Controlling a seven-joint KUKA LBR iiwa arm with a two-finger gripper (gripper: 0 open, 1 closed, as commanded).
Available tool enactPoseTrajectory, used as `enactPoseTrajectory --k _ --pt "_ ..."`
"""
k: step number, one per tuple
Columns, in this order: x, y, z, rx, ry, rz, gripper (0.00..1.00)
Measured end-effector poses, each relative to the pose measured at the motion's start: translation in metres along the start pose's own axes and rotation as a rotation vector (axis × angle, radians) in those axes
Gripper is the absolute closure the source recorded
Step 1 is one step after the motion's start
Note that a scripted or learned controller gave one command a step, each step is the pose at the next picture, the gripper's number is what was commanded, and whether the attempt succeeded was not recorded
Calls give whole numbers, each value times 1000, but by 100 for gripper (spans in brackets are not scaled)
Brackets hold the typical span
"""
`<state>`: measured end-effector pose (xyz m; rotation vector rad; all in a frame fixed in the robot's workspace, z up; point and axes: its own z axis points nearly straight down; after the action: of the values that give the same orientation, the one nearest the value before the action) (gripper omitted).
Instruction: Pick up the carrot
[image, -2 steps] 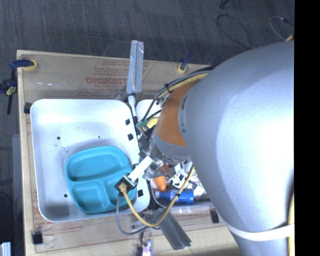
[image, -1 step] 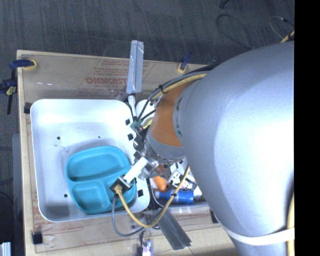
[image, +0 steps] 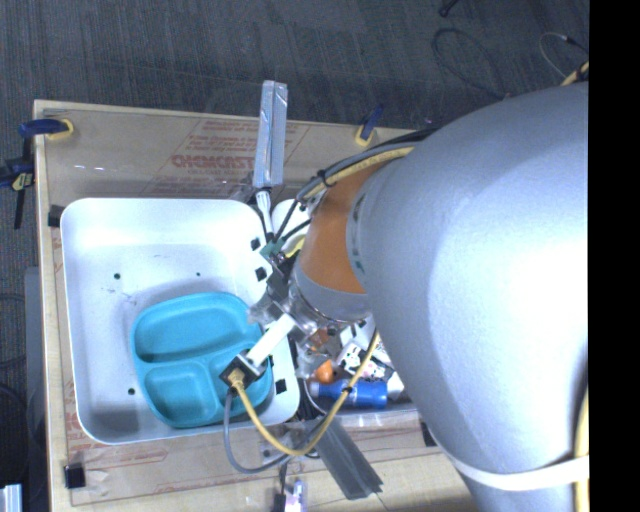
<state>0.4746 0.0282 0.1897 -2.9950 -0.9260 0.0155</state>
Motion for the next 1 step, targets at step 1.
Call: enactPoseTrajectory --k 1 --pt "-45 66 -1 -1 3 24 0"
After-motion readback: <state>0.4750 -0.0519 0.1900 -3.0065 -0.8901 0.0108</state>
